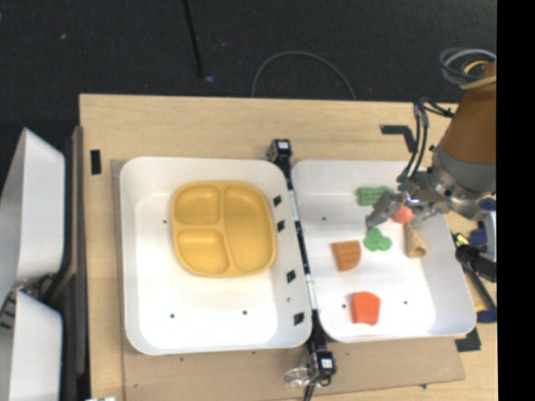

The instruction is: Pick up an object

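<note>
Nearest the camera, a red-orange blocky plastic piece [364, 307] is lying by the near edge of the right white bin [443, 312], well apart from the arm and not what it is working on. Judging by where the two-finger gripper [402, 210] is hovering, the thing being gone for is a small red rounded object [403, 215] toward the far right corner of that bin, sitting directly under the fingers, which are standing spread and released, one dark finger [378, 213] angling left, with nothing gripped between them. Doing this step well is probably meaning coming straight down so the fingers are straddling the red piece alone, since neighbours are crowding it: a small green knobbly toy [379, 241] just beside it on the near side, a pale tan cylinder [415, 242] close on the right, and a green flat block [370, 195] toward the far edge. An orange-brown cube [346, 255] is resting nearer the bin's middle. Further out, a yellow divided plastic plate [224, 227] is sitting in the left white bin [150, 324].
</note>
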Motion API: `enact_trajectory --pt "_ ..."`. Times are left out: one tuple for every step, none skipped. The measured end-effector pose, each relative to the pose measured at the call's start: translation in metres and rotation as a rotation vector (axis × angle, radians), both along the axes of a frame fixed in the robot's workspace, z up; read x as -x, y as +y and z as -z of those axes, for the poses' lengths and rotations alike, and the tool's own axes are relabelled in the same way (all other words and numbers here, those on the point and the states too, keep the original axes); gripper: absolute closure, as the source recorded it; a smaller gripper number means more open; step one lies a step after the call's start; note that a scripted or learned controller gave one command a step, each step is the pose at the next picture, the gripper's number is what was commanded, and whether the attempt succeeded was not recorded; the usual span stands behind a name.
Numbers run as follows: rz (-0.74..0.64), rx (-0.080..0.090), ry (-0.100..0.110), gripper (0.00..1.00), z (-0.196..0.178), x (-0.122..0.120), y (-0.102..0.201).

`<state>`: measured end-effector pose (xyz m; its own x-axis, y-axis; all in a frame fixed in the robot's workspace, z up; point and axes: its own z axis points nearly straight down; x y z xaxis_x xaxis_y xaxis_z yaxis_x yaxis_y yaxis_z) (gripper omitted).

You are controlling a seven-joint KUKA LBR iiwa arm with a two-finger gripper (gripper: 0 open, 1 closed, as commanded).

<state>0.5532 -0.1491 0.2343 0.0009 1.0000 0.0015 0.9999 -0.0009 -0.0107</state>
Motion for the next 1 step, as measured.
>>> enact_trajectory --pt "-0.003 0.002 -0.011 0.00 -0.0062 -0.0024 0.0002"
